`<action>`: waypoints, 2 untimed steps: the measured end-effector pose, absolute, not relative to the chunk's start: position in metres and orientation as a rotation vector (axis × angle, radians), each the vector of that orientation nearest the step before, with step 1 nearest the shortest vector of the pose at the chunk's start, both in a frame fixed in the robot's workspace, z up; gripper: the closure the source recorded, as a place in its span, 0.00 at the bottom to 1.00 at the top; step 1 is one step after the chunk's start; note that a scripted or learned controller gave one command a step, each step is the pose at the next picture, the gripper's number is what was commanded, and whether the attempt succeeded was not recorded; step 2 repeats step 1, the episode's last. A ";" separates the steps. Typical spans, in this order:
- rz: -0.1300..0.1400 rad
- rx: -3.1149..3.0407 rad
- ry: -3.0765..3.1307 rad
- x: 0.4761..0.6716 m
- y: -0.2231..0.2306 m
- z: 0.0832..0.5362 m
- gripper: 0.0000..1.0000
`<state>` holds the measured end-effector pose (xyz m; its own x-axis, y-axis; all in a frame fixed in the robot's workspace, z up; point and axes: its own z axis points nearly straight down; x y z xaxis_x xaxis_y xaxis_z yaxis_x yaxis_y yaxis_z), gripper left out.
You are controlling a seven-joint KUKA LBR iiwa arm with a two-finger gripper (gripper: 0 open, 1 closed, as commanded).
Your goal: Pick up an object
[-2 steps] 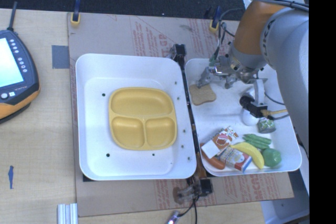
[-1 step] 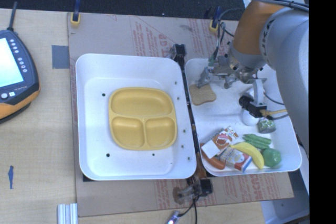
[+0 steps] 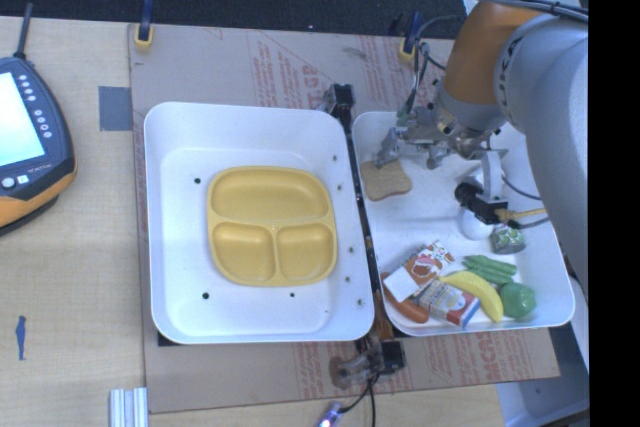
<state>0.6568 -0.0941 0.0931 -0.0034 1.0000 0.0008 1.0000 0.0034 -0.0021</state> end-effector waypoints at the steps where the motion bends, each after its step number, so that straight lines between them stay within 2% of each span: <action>1: 0.002 -2.216 -2.224 0.657 -0.093 0.093 0.00; 2: 0.002 -2.216 -2.224 0.657 -0.093 0.093 0.00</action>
